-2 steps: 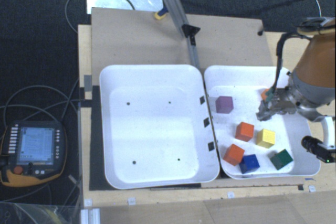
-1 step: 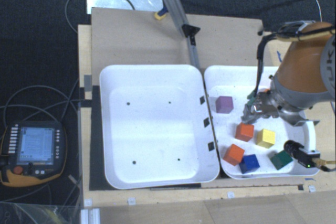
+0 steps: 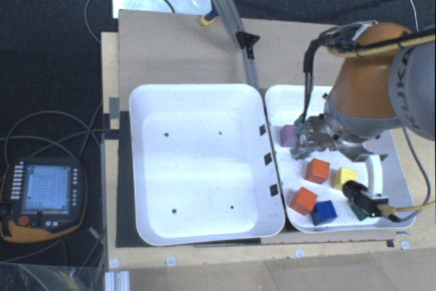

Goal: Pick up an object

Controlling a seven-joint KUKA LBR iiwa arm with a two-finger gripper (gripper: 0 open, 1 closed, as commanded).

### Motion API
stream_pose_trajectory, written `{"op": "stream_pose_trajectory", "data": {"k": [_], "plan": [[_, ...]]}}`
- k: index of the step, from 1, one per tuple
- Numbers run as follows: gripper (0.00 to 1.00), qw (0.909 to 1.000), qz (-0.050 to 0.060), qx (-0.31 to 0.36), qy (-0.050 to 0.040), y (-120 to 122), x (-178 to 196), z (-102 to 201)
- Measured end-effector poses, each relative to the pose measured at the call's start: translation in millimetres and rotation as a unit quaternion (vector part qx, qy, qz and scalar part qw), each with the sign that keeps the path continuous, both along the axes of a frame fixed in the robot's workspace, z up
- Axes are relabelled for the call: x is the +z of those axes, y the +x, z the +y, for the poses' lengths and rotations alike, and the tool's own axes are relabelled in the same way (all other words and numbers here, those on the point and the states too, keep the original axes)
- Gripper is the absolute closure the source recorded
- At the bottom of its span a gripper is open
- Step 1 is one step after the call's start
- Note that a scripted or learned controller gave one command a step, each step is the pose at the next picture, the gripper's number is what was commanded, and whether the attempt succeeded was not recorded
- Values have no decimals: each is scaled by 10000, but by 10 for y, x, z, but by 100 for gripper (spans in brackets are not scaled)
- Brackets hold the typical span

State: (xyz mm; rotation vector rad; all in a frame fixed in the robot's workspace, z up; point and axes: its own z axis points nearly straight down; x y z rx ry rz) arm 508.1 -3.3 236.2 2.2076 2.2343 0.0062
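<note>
My gripper [image 3: 304, 144] hangs low over the right bin [image 3: 293, 97], near its left side. A purple block [image 3: 287, 134] lies just left of the gripper, touching or nearly touching it. Below the gripper sit an orange block [image 3: 317, 170], a second orange block [image 3: 304, 200], a blue block [image 3: 323, 212] and a yellow block [image 3: 343, 177]. The arm's body hides the bin's upper right part. Nothing is seen between the fingers.
The left bin [image 3: 197, 160] is beside the right one, divided by a shared rim with black clips. A metal pole [image 3: 225, 3] slants across the bench's back. A teach pendant [image 3: 42, 197] lies off the bench at left.
</note>
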Motion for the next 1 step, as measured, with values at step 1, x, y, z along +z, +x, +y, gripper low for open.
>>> {"op": "stream_pose_trajectory", "data": {"k": [1], "plan": [[100,10000,10,-10,1,-84,-86,446]]}}
